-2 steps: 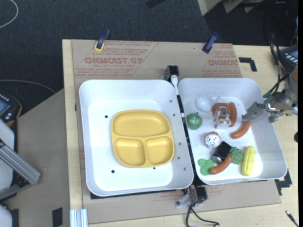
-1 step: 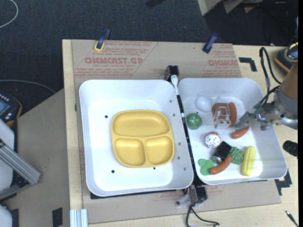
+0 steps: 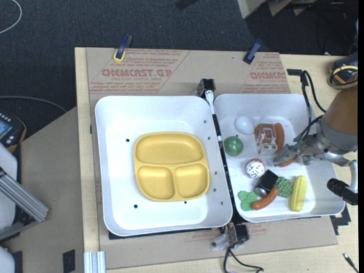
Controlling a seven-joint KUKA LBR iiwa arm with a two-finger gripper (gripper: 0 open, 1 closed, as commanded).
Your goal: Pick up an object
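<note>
Gripper low near the right bin's right edge, its state impossible to tell; crowded toys could spoil the pick, red sausage included.

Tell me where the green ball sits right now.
The green ball lies in the right bin, near its left wall, just below the white egg and up-left of the spotted ball.

Yellow divided plate, green ball, white bins.
</note>
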